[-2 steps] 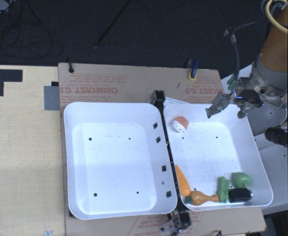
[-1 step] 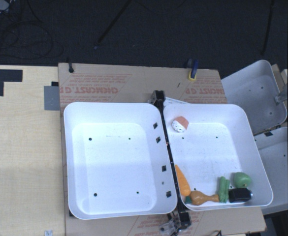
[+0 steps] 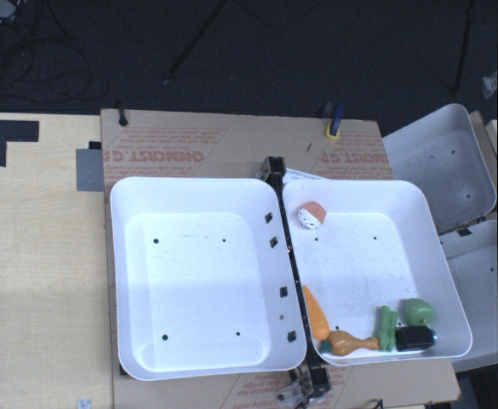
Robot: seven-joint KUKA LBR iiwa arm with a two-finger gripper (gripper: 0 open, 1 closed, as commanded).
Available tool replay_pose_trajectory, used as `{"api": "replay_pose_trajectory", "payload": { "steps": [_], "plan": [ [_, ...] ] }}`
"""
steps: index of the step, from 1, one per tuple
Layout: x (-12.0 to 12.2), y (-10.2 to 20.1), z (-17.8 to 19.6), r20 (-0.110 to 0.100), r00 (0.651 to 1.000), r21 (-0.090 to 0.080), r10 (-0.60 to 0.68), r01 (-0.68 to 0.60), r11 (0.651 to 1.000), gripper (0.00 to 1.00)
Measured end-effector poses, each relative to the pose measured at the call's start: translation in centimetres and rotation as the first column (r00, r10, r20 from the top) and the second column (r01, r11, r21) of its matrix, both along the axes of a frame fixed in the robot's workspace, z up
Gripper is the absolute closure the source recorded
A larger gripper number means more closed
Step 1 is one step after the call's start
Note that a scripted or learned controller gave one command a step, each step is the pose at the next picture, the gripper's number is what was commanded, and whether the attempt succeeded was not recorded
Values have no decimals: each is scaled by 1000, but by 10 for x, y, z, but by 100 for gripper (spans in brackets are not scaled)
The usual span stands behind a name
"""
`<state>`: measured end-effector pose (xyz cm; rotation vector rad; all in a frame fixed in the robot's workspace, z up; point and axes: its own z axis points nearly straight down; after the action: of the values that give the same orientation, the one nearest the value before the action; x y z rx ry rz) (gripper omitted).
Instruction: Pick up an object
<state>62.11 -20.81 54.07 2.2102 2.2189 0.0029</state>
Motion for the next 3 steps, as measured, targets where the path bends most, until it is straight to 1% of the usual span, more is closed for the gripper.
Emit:
{"api": "replay_pose_trajectory", "payload": {
  "steps": [1,2,3],
  "plan": [
    [-3,3,6,-13,1000,5,5,-5,1000,100],
    [-2,89,-4,-13,1000,9,5,-5,1000,100],
    [-35,71,-137,-26,1000,8,-6,6,1000,100]
  ]
}}
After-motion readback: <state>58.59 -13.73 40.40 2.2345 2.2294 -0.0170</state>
